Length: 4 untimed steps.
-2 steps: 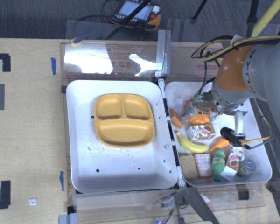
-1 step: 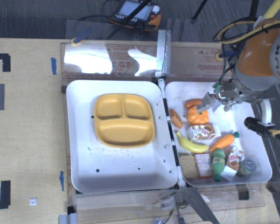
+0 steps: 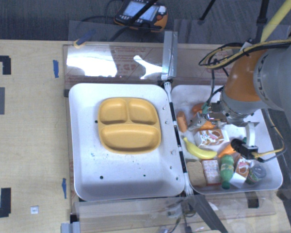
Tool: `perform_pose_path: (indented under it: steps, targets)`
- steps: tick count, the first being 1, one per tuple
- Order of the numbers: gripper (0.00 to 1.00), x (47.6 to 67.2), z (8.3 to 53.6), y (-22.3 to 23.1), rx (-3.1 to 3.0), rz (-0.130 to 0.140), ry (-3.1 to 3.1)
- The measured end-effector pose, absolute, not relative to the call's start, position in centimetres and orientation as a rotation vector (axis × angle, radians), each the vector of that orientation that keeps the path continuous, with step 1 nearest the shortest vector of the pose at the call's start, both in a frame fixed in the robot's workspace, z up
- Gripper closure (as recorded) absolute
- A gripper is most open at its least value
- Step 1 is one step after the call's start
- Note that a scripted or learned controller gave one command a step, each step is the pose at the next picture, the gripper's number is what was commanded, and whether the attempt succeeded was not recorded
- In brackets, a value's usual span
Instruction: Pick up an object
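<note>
In the right bin (image 3: pixel 274 178), gripper (image 3: pixel 209 122) above banana (image 3: pixel 200 150)

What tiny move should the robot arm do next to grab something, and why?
Probably lower the gripper straight down a little. It hangs over the right bin, just above the white snack packet and beside the banana, and nothing shows between its fingers. The yellow divided tray sits alone in the left bin, too far aside to bother with.

Your claw (image 3: pixel 211 118) sits hemmed in: yellow banana (image 3: pixel 200 150) and white snack packet (image 3: pixel 211 138) crowd just below it, while bare white bin floor (image 3: pixel 184 98) lies open above-left.
</note>
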State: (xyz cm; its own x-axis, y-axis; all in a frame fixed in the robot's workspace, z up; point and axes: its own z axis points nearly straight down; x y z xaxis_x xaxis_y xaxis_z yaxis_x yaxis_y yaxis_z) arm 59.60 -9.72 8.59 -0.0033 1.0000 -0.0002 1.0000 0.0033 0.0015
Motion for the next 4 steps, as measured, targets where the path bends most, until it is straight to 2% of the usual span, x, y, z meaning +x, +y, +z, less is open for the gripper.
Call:
perform_pose_path:
  steps: [1, 2, 3, 4]
  targets:
    - [1.0, 59.6, 9.6, -9.7, 2.219, 0.001, 2.223]
    - [1.0, 64.5, 18.4, -6.4, 2.054, -0.002, 2.378]
    - [0.0, 64.5, 18.4, -6.4, 2.054, -0.003, 2.379]
    - [0.0, 61.4, 13.8, -10.0, 2.045, -0.005, 2.391]
